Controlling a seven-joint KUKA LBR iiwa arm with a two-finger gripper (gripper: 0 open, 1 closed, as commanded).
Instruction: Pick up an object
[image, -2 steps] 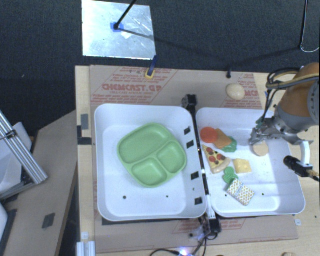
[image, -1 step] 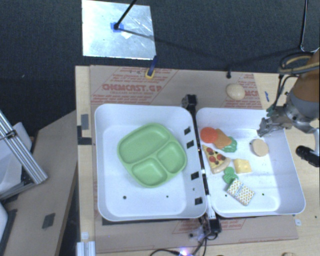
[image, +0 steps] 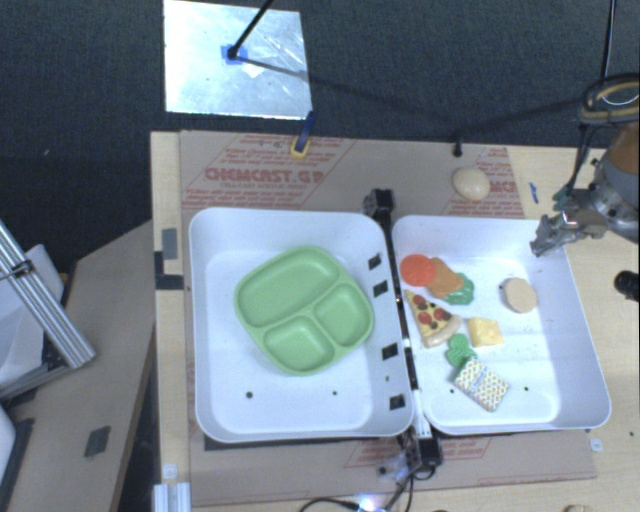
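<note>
A pale egg-shaped ball (image: 471, 183) rests on the brown cardboard sheet (image: 262, 172) behind the right shallow white bin (image: 575, 330), and a silvery foil square (image: 236, 60) lies further back on the dark floor. On the bench (image: 596, 471), the left shallow white bin (image: 215, 300) holds a light green three-part plastic tray (image: 304, 309). The right bin holds toy food: a red tomato slice (image: 417, 269), an orange piece (image: 450, 283), a pizza wedge (image: 432, 316), a yellow cheese cube (image: 485, 332), a green leafy piece (image: 459, 350), a patterned wafer block (image: 481, 384) and a tan round biscuit (image: 519, 295), all lying loose. The cardboard reads "CHEMCAST GP" in red. The grey pincer (image: 549, 237) hangs at the right bin's far right rim, carrying nothing; whether it is spread cannot be told
</note>
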